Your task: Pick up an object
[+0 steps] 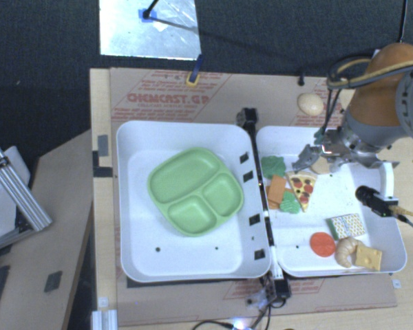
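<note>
Near edge of right white bin [399, 253]: tan croissant-shaped toy [345, 251], yellow cheese wedge [369, 257], red disc [322, 244], patterned square tile [347, 225]. Mid-bin: triangular pizza-slice toy [303, 187], red-dotted yellow top, beside orange block [277, 191] and green leafy pieces [273, 165]. Grey gripper [310, 158] just above pizza slice; finger state cannot tell. Left bin: green three-compartment plate [195, 190].
</note>
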